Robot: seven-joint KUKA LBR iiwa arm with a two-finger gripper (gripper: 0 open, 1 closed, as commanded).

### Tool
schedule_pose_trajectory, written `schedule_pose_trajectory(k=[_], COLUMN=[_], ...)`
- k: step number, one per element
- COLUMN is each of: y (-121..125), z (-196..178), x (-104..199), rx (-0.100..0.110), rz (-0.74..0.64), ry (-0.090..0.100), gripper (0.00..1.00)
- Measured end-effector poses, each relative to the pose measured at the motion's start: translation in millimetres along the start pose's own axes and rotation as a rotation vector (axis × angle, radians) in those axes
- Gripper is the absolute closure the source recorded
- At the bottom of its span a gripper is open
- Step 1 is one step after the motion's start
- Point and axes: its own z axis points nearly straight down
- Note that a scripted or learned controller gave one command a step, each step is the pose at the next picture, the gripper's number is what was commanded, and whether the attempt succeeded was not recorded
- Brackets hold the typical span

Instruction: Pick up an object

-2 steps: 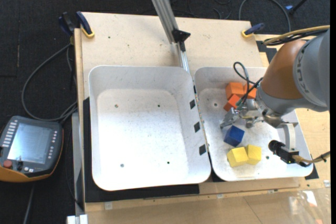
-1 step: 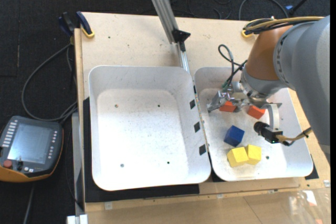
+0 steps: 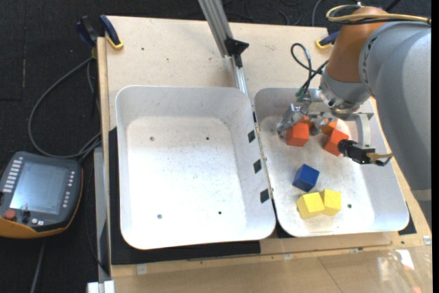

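Observation:
In the right bin (image 3: 384, 213), my gripper (image 3: 300, 125) reaches down near the far left corner. An orange block (image 3: 297, 134) sits between its two fingers, which are shut on it. A second orange block (image 3: 335, 140) lies just to the right of the gripper, partly under the wrist. Closer to the front lie a blue block (image 3: 306, 177) and two yellow blocks (image 3: 311, 205) (image 3: 332, 201) side by side.
The left bin (image 3: 137, 106) stands beside the right one, with a shared raised rim (image 3: 259, 161) between them. A metal pole (image 3: 212, 3) slants in from the back and ends at the bins' far edge. The grey arm (image 3: 398, 72) covers the right bin's far right side.

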Motion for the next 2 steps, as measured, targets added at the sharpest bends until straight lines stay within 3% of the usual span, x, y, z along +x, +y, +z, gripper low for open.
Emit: schedule_pose_trajectory(k=[1, 2], y=[-2.0, -41.1], z=[-6.3, -103.1], x=[-0.8, 58.3], rx=[-0.003, -0.042], rz=[-0.001, -0.009], ry=[-0.006, -0.008], gripper=[1.00, 1.00])
